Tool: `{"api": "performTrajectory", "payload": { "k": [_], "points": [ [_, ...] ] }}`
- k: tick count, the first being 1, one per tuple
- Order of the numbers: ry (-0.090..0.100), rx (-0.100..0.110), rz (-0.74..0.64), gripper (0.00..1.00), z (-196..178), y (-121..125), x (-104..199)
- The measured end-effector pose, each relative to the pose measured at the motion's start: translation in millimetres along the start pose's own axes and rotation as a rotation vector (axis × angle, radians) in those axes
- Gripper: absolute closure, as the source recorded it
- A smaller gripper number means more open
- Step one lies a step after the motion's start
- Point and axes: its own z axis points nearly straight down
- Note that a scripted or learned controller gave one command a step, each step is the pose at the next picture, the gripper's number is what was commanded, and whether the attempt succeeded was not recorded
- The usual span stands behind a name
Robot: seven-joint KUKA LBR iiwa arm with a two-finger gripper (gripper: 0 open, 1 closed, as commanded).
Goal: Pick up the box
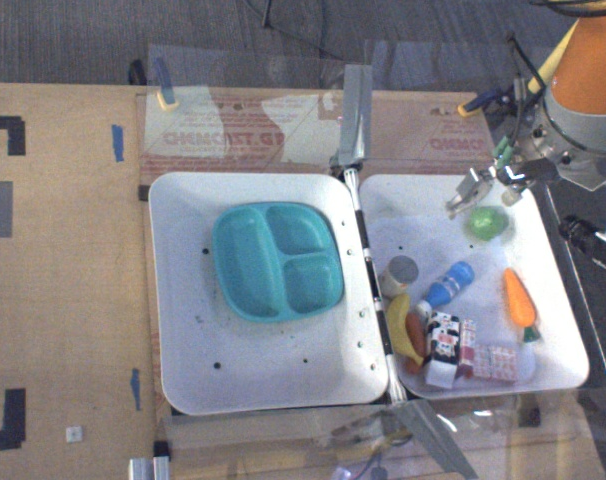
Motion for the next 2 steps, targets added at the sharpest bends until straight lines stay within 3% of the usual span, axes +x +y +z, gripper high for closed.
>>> {"api": "performTrajectory", "payload": {
  "k": [1,2],
  "points": [
    [-0.002,-0.004,-0.005,0.0,-57,32,-22],
    [0.0,-0.001,-0.094,0.0,23,-67,6]
  ]
}}
